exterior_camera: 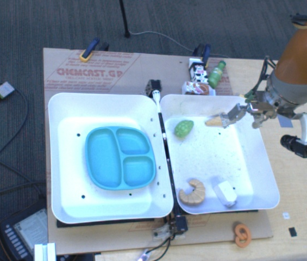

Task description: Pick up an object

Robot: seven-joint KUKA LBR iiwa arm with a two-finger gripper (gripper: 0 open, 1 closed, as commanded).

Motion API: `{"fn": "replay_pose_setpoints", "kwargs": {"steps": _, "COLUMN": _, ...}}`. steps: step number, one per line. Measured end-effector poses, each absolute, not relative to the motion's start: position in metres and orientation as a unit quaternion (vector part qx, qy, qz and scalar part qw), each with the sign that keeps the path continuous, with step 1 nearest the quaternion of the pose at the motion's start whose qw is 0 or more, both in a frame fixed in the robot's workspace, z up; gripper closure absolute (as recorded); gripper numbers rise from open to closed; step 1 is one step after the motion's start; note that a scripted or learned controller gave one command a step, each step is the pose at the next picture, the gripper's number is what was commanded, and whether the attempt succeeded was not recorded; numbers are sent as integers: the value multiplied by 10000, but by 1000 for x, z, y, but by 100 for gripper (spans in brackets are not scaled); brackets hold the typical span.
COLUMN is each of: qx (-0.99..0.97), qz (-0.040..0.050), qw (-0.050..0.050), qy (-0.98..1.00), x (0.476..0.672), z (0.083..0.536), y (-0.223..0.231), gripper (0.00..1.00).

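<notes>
Tan cone-shaped piece (214, 122) at the fingers (232, 115).
We see the gripper (239, 113) over the right bin (262, 162); the fingers' state we cannot tell.

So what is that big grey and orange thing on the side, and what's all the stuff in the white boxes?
That is a robot arm, seen by one camera fixed above the bench, looking down at a slant. The arm reaches in from the right. At its end is a claw with two fingers, for picking things up. The claw is over the top edge of the right bin, close to a small tan cone-shaped piece. I cannot tell if the claw is open or gripping it.

The right bin also has a green lumpy toy, a curved tan pastry toy and a small white block. The left bin holds a blue tray with three sections. An orange ring lies on the bench outside the bins.
</notes>
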State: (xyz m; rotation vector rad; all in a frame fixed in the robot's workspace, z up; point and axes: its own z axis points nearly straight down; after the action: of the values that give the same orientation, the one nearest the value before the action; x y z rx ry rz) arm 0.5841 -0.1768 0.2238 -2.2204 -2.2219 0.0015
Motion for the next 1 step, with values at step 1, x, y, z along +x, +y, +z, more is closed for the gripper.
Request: {"fn": "replay_pose_setpoints", "kwargs": {"steps": 1, "qx": -7069, "qz": 13, "qw": 19, "qy": -7073, "x": 576, "z": 98, "y": -164, "gripper": 0}}
